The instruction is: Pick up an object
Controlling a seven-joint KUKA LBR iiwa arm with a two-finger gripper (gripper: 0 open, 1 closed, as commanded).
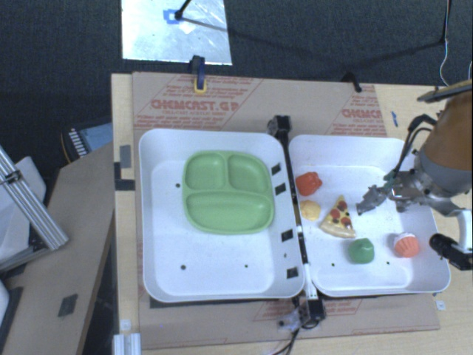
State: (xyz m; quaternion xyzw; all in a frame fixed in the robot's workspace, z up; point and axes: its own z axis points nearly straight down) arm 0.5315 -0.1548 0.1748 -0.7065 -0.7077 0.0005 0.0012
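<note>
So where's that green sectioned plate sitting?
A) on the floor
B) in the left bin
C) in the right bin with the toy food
B: the green plate lies in the left bin, while the pizza slice sits in the right bin.

Brightness: you get even, fairly bright light from above, and the white bins [222, 143] read clean.
Glare: you see a washed-out sheen on the silvery sheet [176, 19] at the top.
Shadows: soft and short, just beside the toys and under the arm [451, 150].
Sharpness: your view is slightly soft overall, and the worktop [244, 98] lettering stays legible.
Surroundings: the dark floor shows you little detail.
</note>
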